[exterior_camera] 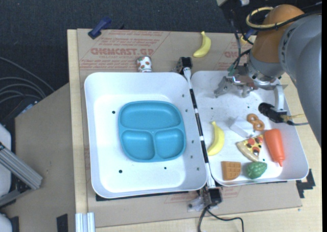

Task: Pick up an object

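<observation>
Your bench sits on dark carpet and carries two white bins. The left bin holds a blue divided plate. In the right bin you have a banana, pretzel, pizza slice, carrot, waffle and broccoli, all crowded toward the near right corner. The gripper hangs over that bin's far bare end, apart from the food; nothing sits between its fingers. A second banana lies outside on the bench.

Bench: two white bins, banana, small cup on it.
</observation>
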Controlling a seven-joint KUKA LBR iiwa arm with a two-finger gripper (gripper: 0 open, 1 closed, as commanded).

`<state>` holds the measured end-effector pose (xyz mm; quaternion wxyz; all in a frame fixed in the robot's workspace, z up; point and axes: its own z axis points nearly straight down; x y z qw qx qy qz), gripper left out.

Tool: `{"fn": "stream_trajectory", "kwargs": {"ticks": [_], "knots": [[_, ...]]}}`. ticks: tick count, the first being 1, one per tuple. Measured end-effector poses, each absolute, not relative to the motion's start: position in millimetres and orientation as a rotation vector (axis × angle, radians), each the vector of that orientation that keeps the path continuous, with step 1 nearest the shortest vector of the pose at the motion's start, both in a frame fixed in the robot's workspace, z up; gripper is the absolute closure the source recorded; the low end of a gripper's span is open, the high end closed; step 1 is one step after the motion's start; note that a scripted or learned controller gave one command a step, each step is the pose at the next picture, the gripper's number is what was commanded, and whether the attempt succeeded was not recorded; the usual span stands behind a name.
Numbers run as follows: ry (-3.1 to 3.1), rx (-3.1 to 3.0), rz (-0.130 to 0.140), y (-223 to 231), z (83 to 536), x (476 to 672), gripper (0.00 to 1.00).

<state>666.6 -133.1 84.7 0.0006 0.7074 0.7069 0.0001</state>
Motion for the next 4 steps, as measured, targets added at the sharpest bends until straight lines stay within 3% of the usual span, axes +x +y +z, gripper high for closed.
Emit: {"fn": "stream_trajectory", "kwargs": {"ticks": [1,2,3,4], "knots": [[2.219,2.219,0.003,-132,95,667.5,1.0],[2.219,2.219,0.002,-133,95,667.3,0.0],[2.218,2.217,0.005,-132,106,668.0,1.0],[2.218,2.218,0.004,-132,105,667.9,0.0]]}}
